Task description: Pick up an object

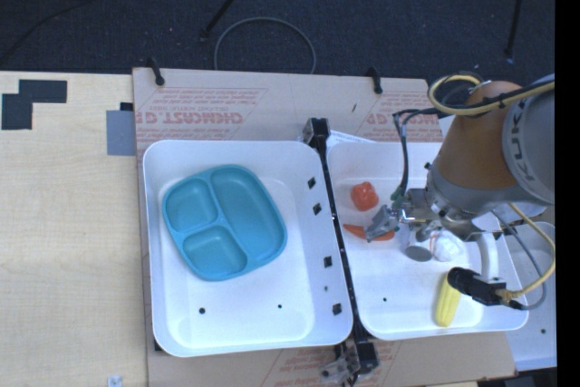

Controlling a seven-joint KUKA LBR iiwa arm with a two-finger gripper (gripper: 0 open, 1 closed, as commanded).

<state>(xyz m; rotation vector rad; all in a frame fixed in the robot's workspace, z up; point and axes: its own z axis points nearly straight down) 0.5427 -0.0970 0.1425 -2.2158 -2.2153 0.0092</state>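
Lying almost level left-to-right, the orange carrot (367,233) sits between the pincer's (384,224) narrowed fingers

Two white bins sit side by side on the tabletop (63,240). The left bin (181,322) holds a blue divided plate (223,220). In the right bin (390,313), the hand (388,222) hangs low over an orange carrot-like piece (367,234), near a red-orange tomato-like toy (364,195); a yellow corn-like object (446,304) lies well apart.

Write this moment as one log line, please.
arm: over right bin | gripper: at orange piece | blue tray: left bin
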